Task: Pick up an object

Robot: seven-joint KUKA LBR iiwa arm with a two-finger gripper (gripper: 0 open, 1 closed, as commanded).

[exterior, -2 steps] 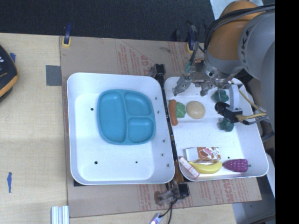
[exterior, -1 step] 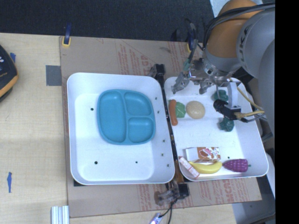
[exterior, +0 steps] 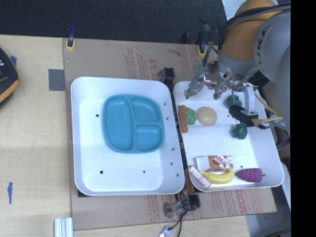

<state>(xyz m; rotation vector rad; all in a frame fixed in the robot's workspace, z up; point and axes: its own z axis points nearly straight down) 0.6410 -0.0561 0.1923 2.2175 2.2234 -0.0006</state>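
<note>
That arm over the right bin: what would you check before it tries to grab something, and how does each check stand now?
1. Things to grab lie in the right bin: ok.
2. Gripper is above that bin's far edge: ok.
3. Fingers open or shut: cannot tell.
4. Nearest target, the beige bread roll, lies apart from the hot dog: ok.
5. Banana touches the snack box; crowded: not ok.
6. Blue divided plate sits in the left bin, out of the way: ok.

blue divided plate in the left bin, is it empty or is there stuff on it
Empty. The blue divided plate lies flat in the left bin, and all three compartments show bare blue with nothing in them.
</note>
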